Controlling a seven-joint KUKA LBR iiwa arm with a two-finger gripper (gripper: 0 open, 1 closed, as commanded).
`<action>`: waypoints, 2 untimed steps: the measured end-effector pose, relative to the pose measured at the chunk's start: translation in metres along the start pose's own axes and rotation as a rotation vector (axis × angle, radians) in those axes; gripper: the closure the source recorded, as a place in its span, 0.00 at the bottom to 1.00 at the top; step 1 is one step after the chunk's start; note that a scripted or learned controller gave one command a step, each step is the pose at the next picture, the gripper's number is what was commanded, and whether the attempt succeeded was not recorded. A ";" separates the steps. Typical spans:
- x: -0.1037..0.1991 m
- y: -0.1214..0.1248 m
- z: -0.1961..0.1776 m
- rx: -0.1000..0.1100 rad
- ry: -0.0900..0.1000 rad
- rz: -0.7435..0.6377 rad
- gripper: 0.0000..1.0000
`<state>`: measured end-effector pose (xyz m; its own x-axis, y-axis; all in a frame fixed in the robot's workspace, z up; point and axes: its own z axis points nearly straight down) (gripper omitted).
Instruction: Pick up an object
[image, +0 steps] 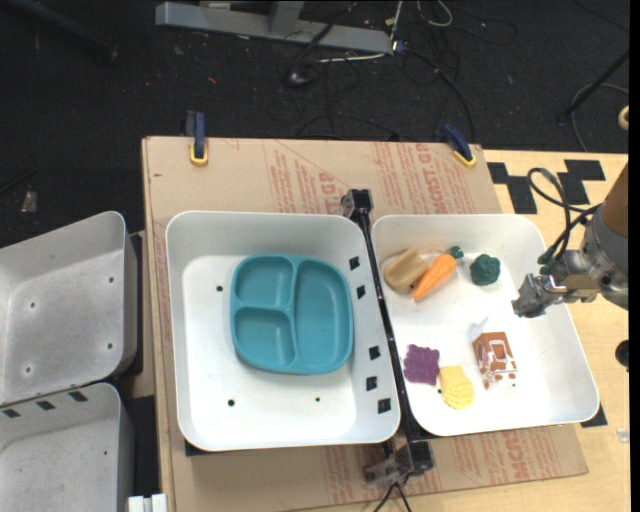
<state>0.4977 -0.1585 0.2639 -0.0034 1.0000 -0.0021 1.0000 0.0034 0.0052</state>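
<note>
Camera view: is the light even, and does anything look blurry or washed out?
In the camera view, light is bright and fairly even on both white bins, the right bin and left bin; the teal plate and carrot look sharp with soft shadows; the gripper is slightly smeared; the floor behind is dark.

A grey robot arm (606, 250) with an orange band near its wrist. Black cables (556, 205) loop beside it. Its gripper (528, 301) is dark grey metal.
</note>
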 end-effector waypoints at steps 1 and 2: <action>0.056 0.010 -0.005 0.003 0.003 -0.004 1.00; 0.114 0.018 -0.007 0.005 0.003 -0.005 1.00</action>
<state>0.5150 -0.0441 0.2709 -0.0086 1.0000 0.0013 1.0000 0.0086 0.0006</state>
